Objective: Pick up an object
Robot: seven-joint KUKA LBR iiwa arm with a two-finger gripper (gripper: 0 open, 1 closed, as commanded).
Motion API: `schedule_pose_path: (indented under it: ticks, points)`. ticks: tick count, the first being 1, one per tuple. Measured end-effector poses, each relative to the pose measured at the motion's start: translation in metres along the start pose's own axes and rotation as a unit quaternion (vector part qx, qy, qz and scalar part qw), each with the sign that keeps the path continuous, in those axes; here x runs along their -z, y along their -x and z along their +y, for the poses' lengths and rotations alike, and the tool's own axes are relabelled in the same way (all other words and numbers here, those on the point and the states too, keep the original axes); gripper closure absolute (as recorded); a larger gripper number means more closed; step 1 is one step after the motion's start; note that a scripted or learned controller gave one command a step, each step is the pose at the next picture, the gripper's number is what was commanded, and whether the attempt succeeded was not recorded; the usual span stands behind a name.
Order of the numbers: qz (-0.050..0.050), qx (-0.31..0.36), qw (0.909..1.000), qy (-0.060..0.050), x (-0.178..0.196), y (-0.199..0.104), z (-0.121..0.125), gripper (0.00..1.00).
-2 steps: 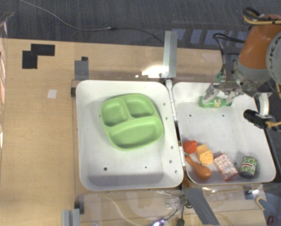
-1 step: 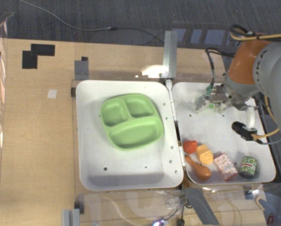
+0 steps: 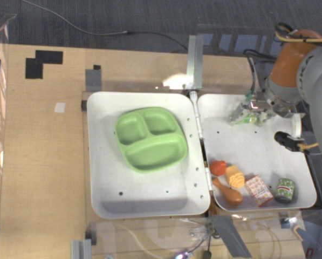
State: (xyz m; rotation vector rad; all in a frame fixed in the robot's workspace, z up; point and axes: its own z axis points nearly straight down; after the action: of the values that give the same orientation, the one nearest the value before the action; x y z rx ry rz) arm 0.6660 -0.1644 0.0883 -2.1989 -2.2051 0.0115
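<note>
I read the nearest candidate as the small pale-green object (image 3: pixel 246 117) lying in the far part of the right bin (image 3: pixel 258 150), just beside the claw (image 3: pixel 256 107); it is blurred and glinting, so I cannot name it, but it looks light and perhaps thin-skinned, which in my judgement means it could crumple or skid on the smooth white floor if squeezed off-centre. I would take it across its narrow middle. I cannot tell how the claw is set, nor whether it touches the object. Along the near edge of the same bin lies a cluster: a red-orange ball (image 3: pixel 218 168) touching a yellow ridged piece (image 3: pixel 235 177), a brown drumstick-shaped toy (image 3: pixel 227 192) just below them, a small red-and-white box (image 3: pixel 258 190), and a dark green can (image 3: pixel 285 190) near the corner. The box and can look stiff with flat or round sides that should grip cleanly; the rounded toys may roll. The left bin (image 3: pixel 104 198) holds a green divided tray (image 3: pixel 150 138), broad and shallow, which I judge awkward for two fingers except at its rim. Both bins sit on the wooden counter (image 3: pixel 36 161).
</note>
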Motion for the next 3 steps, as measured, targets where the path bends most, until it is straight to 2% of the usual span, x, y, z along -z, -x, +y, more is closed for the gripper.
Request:
schedule_pose_path:
  ticks: [1, 2, 3]
  points:
    - [-0.001, 0.003, 1.0, -0.001, 0.011, -0.002, 0.0, 1.0]
    - [-0.009, 0.017, 0.9998, 0.0, 0.001, -0.058, -0.002, 1.0]
    - [-0.007, 0.017, 0.9997, 0.017, 0.098, -0.139, -0.001, 1.0]
